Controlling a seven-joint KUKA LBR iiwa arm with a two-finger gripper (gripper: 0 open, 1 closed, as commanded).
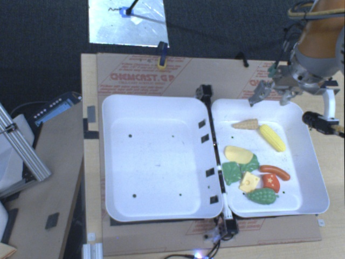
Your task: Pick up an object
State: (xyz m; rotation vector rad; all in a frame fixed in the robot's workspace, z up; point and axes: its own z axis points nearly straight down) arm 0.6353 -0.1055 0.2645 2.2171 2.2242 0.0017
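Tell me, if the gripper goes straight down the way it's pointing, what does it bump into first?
Probably the bare white floor at the back of the right bin. The gripper hangs open above that far edge, and the nearest toys, the cone and the corn cob, lie nearer the camera. Depth is hard to judge.

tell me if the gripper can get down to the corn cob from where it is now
Probably yes. The gripper hangs open above the back rim of the right bin, and the corn cob lies just in front of it, apart from the cone, with nothing over it.
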